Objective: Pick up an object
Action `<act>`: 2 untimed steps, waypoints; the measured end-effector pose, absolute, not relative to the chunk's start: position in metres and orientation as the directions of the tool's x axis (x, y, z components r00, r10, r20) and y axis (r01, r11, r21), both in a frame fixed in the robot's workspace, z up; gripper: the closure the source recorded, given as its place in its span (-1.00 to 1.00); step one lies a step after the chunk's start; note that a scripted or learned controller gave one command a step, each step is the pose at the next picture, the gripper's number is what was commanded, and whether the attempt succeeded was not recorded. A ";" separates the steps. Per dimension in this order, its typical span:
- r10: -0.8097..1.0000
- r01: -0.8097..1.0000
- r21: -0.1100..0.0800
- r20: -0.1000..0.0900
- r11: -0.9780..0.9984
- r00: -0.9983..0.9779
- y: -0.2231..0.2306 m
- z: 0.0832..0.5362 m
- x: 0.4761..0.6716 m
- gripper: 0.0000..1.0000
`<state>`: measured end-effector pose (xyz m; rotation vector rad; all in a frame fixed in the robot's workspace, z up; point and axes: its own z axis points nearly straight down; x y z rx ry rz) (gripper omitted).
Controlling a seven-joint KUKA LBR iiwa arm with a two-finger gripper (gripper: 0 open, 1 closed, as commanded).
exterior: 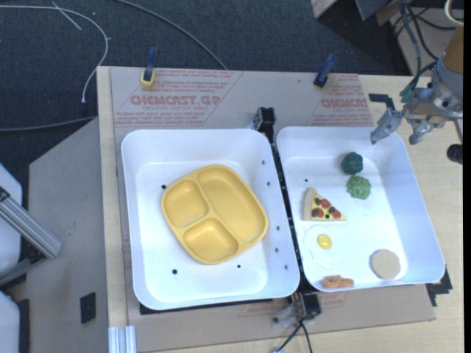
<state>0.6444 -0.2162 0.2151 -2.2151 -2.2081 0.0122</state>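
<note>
The left shallow white plastic bin point(140, 197) holds a yellow three-compartment plastic tray point(213, 213), lying slantwise. The right white bin point(419, 219) carries the toy food, spread apart, probably for easy single picks. The likeliest target, a triangular toy pizza slice point(320, 207), sits at bin centre, long axis pointing twelve o'clock. At one o'clock lie a dark green ball point(352, 162) and a toy broccoli floret point(359, 187). The grey two-finger gripper point(401, 127) hovers over the one o'clock rim, fingers seemingly apart, holding nothing.
</note>
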 end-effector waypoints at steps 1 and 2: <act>1.000 1.000 0.000 0.001 0.000 0.000 -0.215 0.225 0.648 -1.00; 1.000 1.000 -0.005 0.001 0.002 -0.002 -0.217 0.181 0.653 -1.00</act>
